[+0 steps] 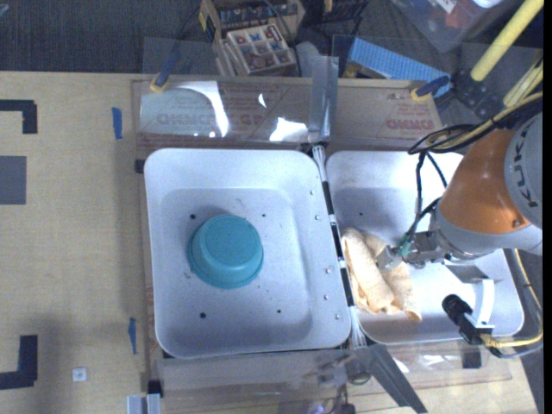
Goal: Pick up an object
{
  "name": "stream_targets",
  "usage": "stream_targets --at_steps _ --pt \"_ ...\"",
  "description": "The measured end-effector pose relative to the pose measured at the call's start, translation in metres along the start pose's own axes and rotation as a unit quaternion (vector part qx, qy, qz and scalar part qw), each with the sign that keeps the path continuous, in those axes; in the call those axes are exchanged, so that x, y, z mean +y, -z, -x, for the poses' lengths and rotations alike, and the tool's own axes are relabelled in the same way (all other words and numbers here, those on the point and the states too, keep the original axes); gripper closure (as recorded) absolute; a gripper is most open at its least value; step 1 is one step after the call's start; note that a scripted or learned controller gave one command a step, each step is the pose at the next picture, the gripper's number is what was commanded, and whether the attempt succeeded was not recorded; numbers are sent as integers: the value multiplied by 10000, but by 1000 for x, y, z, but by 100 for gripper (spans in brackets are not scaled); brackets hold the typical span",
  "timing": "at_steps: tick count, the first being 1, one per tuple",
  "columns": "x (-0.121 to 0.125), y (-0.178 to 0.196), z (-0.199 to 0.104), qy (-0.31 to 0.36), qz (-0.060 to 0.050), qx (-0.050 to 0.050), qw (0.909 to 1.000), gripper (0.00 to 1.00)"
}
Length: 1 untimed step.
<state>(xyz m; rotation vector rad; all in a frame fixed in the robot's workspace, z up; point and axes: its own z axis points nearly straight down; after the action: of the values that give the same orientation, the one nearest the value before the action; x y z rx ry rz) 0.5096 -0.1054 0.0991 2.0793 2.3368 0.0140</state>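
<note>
two white letters, "ku", read on the grey arm's orange band; it bends low over the right white bin, jaws beside the pale rolled cloth, their state unclear.

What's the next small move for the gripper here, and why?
Probably a short descent onto the pale tan, lumpy bread-like objects in the right white bin. The gripper sits at their upper right edge, and nothing visibly lies between its fingers. The teal upside-down plastic bowl lies far off in the left white bin, so the tan pile looks the nearer target.
</note>
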Motion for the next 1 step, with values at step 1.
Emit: stream_targets --at_steps 1 --pt "0 9 2 -22 6 -6 10000 100"
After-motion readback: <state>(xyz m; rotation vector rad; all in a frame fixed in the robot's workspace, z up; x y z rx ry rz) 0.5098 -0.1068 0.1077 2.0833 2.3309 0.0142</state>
